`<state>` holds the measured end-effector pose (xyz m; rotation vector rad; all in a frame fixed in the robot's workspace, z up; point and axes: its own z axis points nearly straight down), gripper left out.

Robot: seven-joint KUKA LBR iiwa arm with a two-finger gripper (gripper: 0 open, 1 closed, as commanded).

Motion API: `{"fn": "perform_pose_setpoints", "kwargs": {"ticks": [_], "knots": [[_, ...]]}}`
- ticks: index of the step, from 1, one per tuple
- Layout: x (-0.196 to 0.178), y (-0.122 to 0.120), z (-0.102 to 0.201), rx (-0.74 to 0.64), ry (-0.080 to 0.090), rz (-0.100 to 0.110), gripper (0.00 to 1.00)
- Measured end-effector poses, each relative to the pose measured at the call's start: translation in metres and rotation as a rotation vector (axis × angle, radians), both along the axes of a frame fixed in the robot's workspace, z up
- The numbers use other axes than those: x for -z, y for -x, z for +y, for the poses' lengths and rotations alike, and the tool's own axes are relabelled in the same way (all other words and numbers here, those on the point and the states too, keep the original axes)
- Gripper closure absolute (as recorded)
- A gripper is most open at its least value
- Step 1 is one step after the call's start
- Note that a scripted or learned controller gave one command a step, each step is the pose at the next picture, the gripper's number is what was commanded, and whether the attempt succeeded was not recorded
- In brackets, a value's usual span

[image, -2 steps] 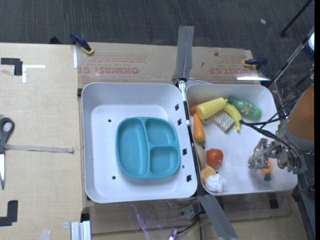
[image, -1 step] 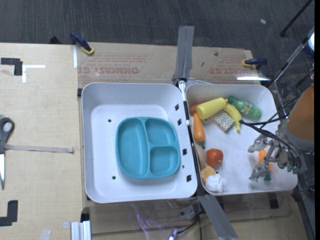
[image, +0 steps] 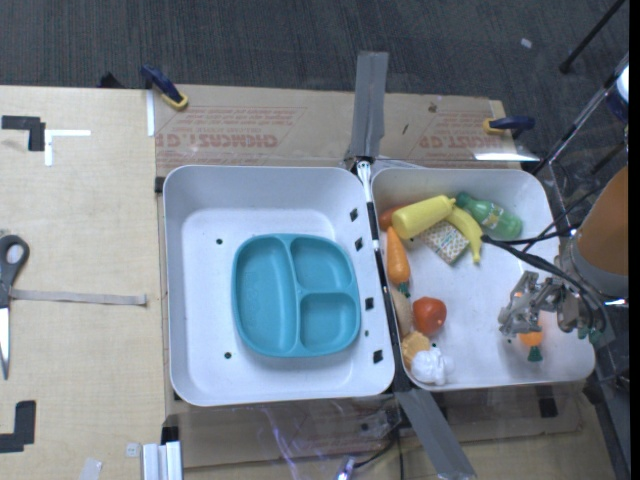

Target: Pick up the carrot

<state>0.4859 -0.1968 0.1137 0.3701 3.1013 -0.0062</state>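
Carrot [image: 398, 258] lies in the right bin [image: 480, 363], at its left wall, in the middle of the frame. Biggest is the left bin [image: 190, 298], with a blue tray [image: 297, 295] in it. The gripper [image: 524, 318] hangs at the lower right of the right bin, well apart from the carrot. I cannot tell if its jaws are spread. A yellow bottle [image: 423, 213], banana [image: 468, 233] and tomato [image: 429, 314] lie near the carrot.
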Motion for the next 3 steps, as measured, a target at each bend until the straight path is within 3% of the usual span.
{"fn": "perform_pose_setpoints", "kwargs": {"ticks": [1, 2, 3], "knots": [[0.0000, 0.0000, 0.0001, 0.000, 0.000, 0.000, 0.00], [-0.0098, -0.0027, -0.0003, -0.002, 0.002, -0.006, 1.00], [-0.0098, -0.0027, -0.0001, -0.002, 0.002, -0.006, 0.00]]}}
